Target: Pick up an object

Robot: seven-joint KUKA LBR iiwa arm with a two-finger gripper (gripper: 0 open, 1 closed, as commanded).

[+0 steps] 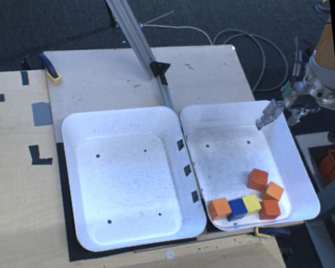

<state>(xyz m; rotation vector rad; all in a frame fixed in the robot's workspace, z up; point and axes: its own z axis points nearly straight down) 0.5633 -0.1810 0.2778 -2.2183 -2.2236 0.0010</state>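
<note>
Several small blocks lie in the near right corner of the right bin (pixel 225 148). Along its front wall an orange block (pixel 219 207), a blue block (pixel 237 207) and a yellow block (pixel 251 202) sit in a row. A red-orange block (pixel 257 179), an orange block (pixel 274 191) and another red-orange block (pixel 269 209) lie just to the right of that row. My gripper (pixel 281 115) hovers over the bin's far right rim, well away from the blocks. It is open, with nothing between its fingers.
The left bin (pixel 124 176) adjoins the right one. A slanted metal rail (pixel 136 35) ends in a black clamp (pixel 159 69) behind the bins. Cables (pixel 247 44) loop at the back right. A blue-yellow clamp (pixel 50 68) lies at the bench's far left corner.
</note>
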